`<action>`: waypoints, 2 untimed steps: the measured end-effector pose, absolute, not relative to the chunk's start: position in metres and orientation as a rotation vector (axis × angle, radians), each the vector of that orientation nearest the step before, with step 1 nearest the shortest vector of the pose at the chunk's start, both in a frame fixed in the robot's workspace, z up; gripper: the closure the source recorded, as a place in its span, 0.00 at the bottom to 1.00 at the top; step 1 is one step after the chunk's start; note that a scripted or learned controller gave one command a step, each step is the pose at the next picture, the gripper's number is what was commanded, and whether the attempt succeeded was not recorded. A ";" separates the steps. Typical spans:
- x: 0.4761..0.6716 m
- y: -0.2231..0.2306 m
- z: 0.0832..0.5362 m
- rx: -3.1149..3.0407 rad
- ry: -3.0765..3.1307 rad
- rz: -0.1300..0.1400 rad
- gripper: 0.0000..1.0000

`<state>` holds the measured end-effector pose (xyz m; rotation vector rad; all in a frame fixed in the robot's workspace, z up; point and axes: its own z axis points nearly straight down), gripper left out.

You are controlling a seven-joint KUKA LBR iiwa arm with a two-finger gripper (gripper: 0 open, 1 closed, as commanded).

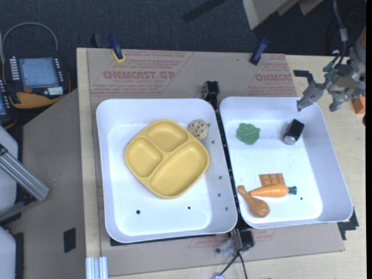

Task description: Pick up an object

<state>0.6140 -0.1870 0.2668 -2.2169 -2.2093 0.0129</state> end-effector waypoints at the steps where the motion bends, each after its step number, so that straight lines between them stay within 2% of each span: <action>1: 0.616 -0.186 0.275 -2.221 -2.222 0.001 0.00; 2: 0.625 -0.180 0.223 -2.219 -2.222 0.002 0.00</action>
